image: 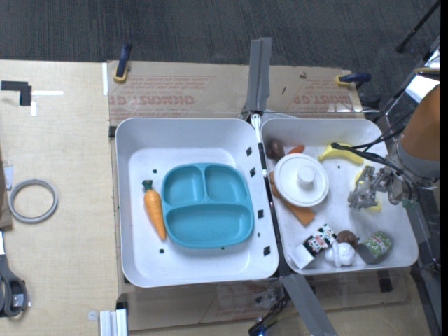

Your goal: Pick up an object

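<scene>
Camera view: I reach in from the right, and my gripper (364, 191) hangs low over the right-hand part of the right bin (402, 257). Whether it is closed on anything I cannot tell; the metal at my tip blurs into a small yellow piece (363, 176) just beside it, so I claim no hold.

The task names no single object, so I judge by what lies nearest. That yellow piece sits right at my tip, touching or nearly so. A banana (341, 155) lies just up and to the left, its long axis running left to right with a slight slant. Toward the near edge sit a green round object (376, 246), a white lump (342, 255) and a small printed box (316, 243), close together in a row. The white lidded bowl (302, 180) rests to my left, partly over an orange flat piece (301, 213).

Room is tight on the right, where the bin wall rises close to my wrist; leftward the floor between me and the bowl is open. The near row crowds the front wall.

In the left bin (133, 257), well apart from me, a blue divided plate (208, 206) lies beside a carrot (154, 212) whose long axis runs front to back.
</scene>
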`<move>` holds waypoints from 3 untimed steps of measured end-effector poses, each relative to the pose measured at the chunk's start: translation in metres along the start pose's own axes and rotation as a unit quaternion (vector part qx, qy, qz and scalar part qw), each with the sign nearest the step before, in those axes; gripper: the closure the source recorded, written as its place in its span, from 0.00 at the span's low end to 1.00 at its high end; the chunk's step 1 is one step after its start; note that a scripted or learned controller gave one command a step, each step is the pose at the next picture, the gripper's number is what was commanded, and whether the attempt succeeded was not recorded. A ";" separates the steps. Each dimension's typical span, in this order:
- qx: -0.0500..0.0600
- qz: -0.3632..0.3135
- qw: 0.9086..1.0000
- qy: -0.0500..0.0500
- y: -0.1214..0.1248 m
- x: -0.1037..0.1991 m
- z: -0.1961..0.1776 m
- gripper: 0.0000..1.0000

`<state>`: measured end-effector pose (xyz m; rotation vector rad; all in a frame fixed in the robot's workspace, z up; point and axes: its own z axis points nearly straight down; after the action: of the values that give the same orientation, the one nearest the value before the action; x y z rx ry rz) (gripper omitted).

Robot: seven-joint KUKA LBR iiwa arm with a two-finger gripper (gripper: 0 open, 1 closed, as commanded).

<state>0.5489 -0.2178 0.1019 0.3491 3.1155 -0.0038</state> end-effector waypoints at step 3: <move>0.000 0.074 0.997 0.001 0.016 -0.047 0.009 0.00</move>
<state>0.5980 -0.2130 0.0929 0.5790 3.0823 -0.0017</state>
